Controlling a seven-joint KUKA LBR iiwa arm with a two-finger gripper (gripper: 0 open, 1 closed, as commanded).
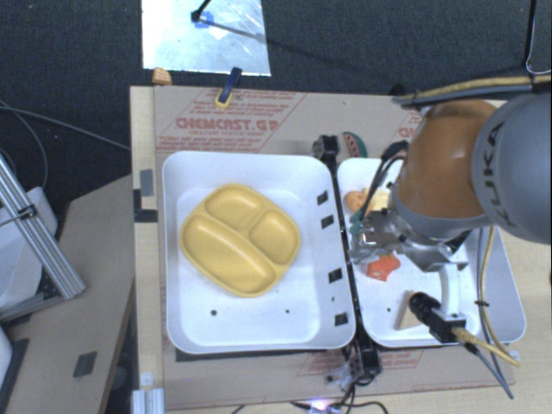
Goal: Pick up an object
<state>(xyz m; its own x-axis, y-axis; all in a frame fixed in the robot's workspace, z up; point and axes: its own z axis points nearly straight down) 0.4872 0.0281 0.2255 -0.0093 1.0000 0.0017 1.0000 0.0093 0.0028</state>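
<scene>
The arm [461, 166] is reaching in from the right and is hanging over the right bin [511, 316]. The gripper [373, 236] is sitting over the left part of that bin, close to the wall it shares with the left bin [216, 322]. The wrist is covering the gripper from above, so how far it is open, and whether it is gripping anything, cannot be told.

Three small objects are lying in the right bin:
- A red-orange object [382, 268] is lying just beside the gripper, on its near side.
- A peach-coloured rounded object [354, 201] is lying just beyond the gripper, on its far side.
- A tan wedge-shaped block [404, 311] is lying nearer still, apart from the red-orange object.

A yellow divided plate [241, 238] with three compartments is lying flat in the middle of the left bin.

Both bins are resting on a printed cardboard sheet [259, 121]. A blue and yellow item [228, 87] is lying at the far edge of that sheet.
</scene>
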